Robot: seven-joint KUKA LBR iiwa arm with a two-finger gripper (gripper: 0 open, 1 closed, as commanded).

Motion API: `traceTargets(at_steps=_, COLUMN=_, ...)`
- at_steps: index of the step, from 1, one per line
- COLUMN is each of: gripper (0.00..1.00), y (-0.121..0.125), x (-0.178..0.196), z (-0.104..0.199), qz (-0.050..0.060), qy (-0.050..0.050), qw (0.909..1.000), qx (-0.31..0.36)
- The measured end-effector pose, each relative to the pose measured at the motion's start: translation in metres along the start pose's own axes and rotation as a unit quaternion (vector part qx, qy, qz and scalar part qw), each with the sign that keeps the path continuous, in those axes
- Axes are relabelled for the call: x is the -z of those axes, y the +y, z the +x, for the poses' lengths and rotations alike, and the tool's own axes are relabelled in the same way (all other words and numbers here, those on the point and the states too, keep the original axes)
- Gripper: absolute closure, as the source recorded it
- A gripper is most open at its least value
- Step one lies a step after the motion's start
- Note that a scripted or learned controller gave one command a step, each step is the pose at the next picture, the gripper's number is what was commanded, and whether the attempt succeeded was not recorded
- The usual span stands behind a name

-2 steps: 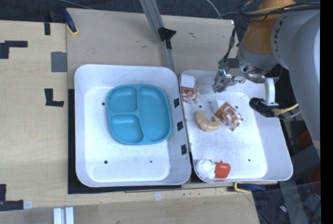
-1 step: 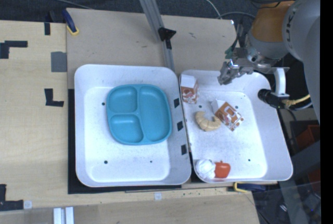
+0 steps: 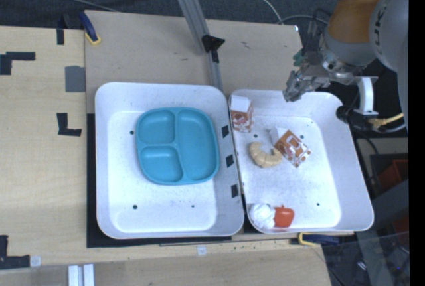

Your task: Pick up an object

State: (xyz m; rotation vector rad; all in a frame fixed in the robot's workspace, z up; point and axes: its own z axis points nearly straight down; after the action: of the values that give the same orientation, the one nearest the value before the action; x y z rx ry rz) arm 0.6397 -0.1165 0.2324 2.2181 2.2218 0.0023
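The small orange-and-white box (image 3: 292, 146) lies in the right white bin (image 3: 345, 172), its long axis running diagonally from upper left to lower right. The two-finger gripper (image 3: 293, 93) hangs over that bin's far rim, well apart from the box, which lies nearer the camera. Whether it is wide or narrow cannot be told.

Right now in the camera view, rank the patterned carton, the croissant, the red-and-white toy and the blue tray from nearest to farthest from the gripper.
Measured from the gripper, at the right bin's upper edge:
1. Patterned carton, mid right bin.
2. Croissant, just left of the carton.
3. Red-and-white toy, right bin's near edge; the blue tray, in the left bin, is too close to call.
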Motion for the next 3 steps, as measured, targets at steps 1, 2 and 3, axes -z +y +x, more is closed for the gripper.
traceTargets(at_steps=1, gripper=1.0, y=-0.017, x=0.007, z=0.058, qz=0.002, qy=0.001, qw=1.0, qx=0.002)
traceTargets(at_steps=2, gripper=1.0, y=-0.03, x=0.002, z=0.1, qz=0.003, qy=0.001, qw=1.0, qx=0.002)
traceTargets(at_steps=3, gripper=1.0, y=-0.055, x=-0.009, z=0.153, qz=0.004, qy=0.001, qw=1.0, qx=0.002)
